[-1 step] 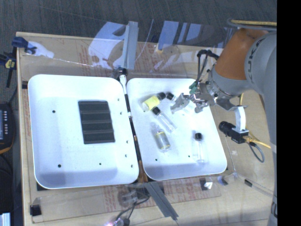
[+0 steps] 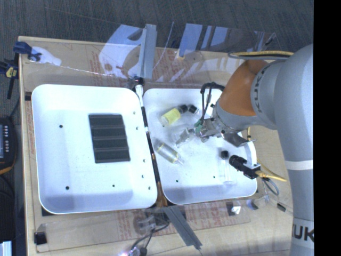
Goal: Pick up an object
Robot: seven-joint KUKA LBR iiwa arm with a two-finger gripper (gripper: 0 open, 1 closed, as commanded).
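Looking into the right bin (image 2: 202,188), we are seeing the gripper (image 2: 201,131) hanging low near the bin's middle, and we are failing to tell how far it is open or whether it has hold of anything. We are judging the small clear bottle (image 2: 168,153), lying on its side just lower left of the gripper, to be light, stiff, slippery and apt to roll, so we are favouring a hold across its middle. The bin floor is looking smooth, with a yellow block (image 2: 170,116) lying nearby toward the upper left.
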